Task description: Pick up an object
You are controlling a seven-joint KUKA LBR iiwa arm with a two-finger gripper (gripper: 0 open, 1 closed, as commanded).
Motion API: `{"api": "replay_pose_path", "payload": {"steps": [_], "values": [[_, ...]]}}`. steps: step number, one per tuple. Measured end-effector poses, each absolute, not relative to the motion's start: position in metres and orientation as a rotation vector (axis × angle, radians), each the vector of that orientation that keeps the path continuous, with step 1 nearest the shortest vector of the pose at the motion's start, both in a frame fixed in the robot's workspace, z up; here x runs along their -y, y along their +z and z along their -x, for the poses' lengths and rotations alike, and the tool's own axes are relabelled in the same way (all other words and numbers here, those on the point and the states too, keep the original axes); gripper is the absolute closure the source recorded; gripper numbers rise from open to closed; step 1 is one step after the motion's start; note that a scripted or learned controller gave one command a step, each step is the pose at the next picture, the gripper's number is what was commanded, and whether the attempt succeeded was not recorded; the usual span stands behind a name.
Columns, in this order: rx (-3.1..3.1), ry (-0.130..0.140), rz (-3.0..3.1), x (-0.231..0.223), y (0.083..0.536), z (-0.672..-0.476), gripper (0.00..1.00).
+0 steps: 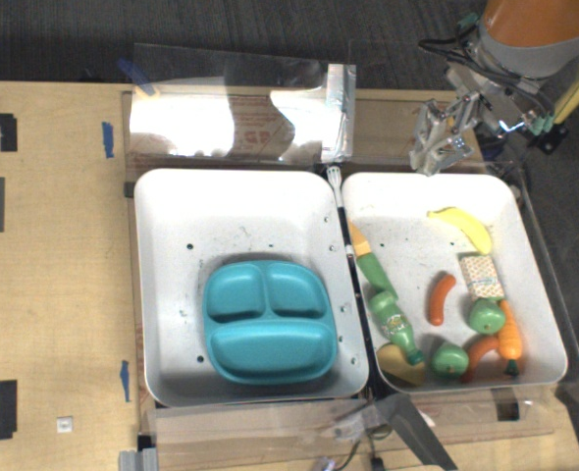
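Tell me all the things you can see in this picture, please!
Bins: 2, white, side by side on the bench; left bin, right bin.
Divided plate: 1, teal, in the left bin.
Banana: 1, yellow, far part of the right bin.
Sausage-shaped piece: 1, red-orange, middle of the right bin.
Patterned block: 1, tan and white, right side of the right bin.
Toy food pile: several, green, orange and brown, along the right bin's left wall and near edge; exact count unclear.
Clear plastic sheet: 1, shiny, behind the left bin.
Gripper: 1, metallic, above the right bin's far edge, holding nothing visible.
Arm: 1, grey with orange band, top right.
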State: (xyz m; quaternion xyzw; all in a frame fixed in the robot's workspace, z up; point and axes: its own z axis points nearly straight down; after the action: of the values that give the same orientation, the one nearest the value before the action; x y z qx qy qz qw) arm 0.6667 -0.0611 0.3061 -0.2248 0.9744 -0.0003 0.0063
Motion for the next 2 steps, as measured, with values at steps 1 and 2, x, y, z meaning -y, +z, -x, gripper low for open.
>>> {"api": "replay_pose_path", "payload": {"steps": [1, 2], "values": [[-3.035, 0.003, 0.799, 0.042, 0.254, -0.641, 1.00], [-2.990, -0.006, 0.920, 0.070, 0.311, -0.669, 1.00]]}}
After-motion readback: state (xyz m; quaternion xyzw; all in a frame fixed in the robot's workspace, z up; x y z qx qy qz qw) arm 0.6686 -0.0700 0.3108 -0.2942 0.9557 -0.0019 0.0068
